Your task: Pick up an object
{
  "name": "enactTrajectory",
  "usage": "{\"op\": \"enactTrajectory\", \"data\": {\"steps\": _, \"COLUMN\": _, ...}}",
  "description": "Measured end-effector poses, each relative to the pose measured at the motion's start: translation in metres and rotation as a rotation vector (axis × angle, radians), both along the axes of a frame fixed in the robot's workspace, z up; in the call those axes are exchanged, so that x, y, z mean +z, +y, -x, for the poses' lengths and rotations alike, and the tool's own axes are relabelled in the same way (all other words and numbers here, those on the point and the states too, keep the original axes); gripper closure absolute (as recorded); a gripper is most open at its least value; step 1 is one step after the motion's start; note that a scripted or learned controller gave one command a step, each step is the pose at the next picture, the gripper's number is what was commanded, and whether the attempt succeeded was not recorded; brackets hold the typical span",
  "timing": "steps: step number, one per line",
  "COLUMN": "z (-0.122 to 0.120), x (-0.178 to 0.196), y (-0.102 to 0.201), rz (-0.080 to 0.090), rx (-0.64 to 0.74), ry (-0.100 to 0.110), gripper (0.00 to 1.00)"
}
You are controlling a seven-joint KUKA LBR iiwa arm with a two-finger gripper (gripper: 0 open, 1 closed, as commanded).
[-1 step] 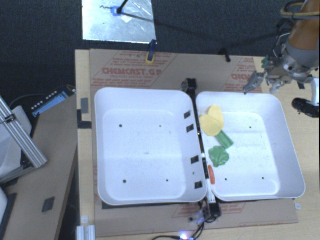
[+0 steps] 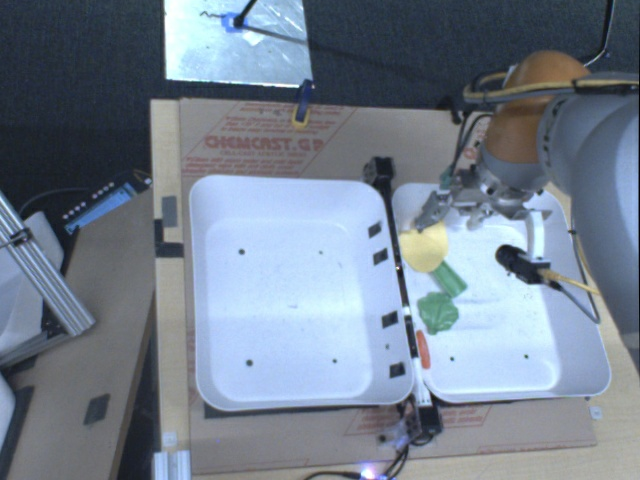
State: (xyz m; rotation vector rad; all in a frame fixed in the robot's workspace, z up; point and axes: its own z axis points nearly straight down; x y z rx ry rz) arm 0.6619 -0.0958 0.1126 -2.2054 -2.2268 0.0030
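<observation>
Yellow rounded piece [image 2: 423, 249] lies in the right bin [image 2: 560, 368], against its left wall. Hand [image 2: 445, 214] is just behind the yellow piece, at its far edge; can't tell if it's open or closed. Green block [image 2: 448, 278] is just beside the yellow piece, camera side. Green lump [image 2: 437, 312] is next out. Left bin [image 2: 290, 268] is across the wall.

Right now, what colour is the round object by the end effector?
Pale yellow; the round object shows best in the camera view.
</observation>
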Motion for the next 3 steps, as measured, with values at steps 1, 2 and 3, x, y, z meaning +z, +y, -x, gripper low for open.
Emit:
{"op": "enactTrajectory", "data": {"steps": 1, "z": 0.032, "x": 0.074, "y": 0.057, "rz": 0.002, "rx": -0.003, "ry": -0.007, "gripper": 0.0}}
{"op": "enactTrajectory", "data": {"steps": 2, "z": 0.03, "x": 0.083, "y": 0.055, "rz": 0.003, "rx": -0.004, "ry": -0.01, "gripper": 1.0}}
{"op": "enactTrajectory", "data": {"steps": 3, "z": 0.017, "x": 0.072, "y": 0.123, "rz": 0.003, "rx": -0.002, "ry": -0.009, "gripper": 1.0}}
